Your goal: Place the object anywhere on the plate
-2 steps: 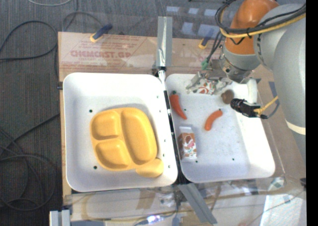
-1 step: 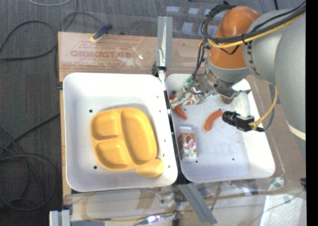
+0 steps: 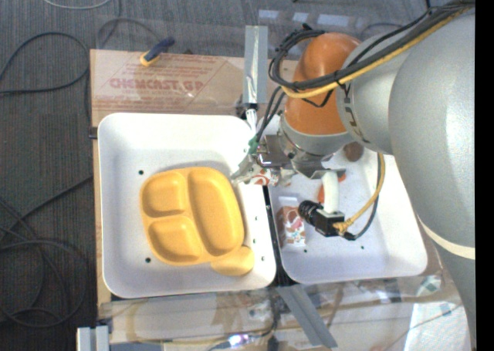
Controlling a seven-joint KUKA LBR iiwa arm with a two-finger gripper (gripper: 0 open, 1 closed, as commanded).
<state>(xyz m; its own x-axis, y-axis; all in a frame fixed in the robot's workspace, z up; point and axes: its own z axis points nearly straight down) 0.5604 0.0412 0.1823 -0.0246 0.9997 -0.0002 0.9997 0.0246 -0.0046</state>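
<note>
A yellow plate with three compartments lies in the left bin. My gripper hangs below the orange wrist band, over the edge between the two bins, just right of the plate's upper right corner. A small red and white thing shows right at the gripper's tip; the wrist hides whether the gripper grips it.
A yellow rounded object lies against the plate's lower right corner. The right bin holds a red and brown packet, a white tube and a brown item. A black cable connector dangles from the wrist. The arm covers much of the right bin.
</note>
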